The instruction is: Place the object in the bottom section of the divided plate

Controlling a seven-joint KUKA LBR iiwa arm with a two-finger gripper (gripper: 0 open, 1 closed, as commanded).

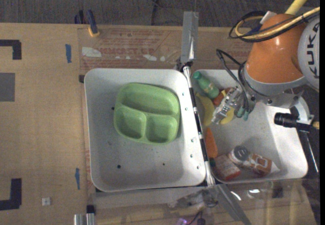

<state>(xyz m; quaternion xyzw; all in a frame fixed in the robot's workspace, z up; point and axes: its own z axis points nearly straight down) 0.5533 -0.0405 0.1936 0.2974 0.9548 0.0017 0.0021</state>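
plywood bench under two shallow white bins; dark carpet and cables beyond. task's thing: which item is the object cannot be told for certain; the gripper (229, 107) hangs over a yellow banana-like toy (205, 108) in the right bin (284, 168), near its left wall. this toy's long axis runs roughly up-down in the view, its upper end just beside a green bottle (206, 85). whether the fingers are spread or closed cannot be told, as the wrist hides them. outward: an orange carrot-like piece (210, 142) and a small packet (254, 162) lie lower in the same bin. goal: green divided plate (147, 113) in the left bin (101, 168), its two small sections toward the view's bottom. judged step: grasping. advice: close across the toy's short axis, clear of the bottle, then lift well over the bin walls.
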